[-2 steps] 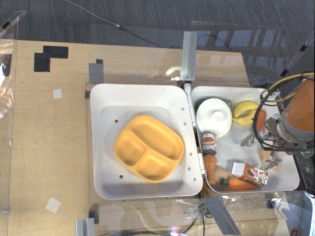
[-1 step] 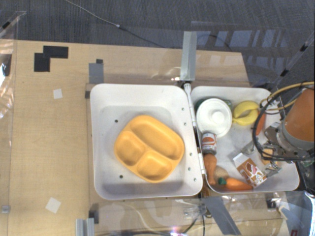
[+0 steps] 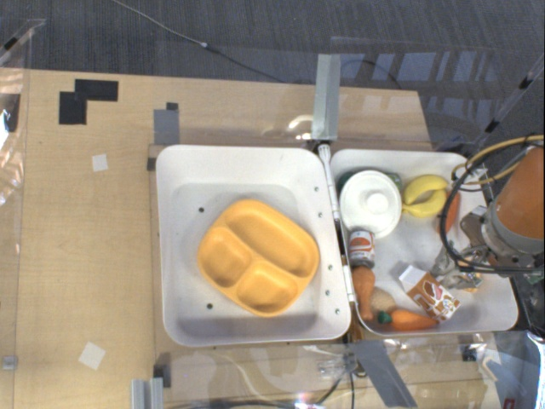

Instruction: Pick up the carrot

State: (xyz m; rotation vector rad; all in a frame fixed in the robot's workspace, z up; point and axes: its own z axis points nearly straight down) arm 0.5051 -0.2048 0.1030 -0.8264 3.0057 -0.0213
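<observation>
In the right bin | carrot lies at the near edge, touching a small packet | gripper hovers just above-right, its spread impossible to judge | risk: crowding may make it nudge or snag the packet instead.

The bins look like smooth white plastic, the bench pale matt wood — the divided plate glossy yellow plastic.

1. The arm is reaching in from the right edge, its orange band facing the camera.
2. The gripper is pointing downward below the wrist, its metal parts and cables partly blurring together.
</observation>
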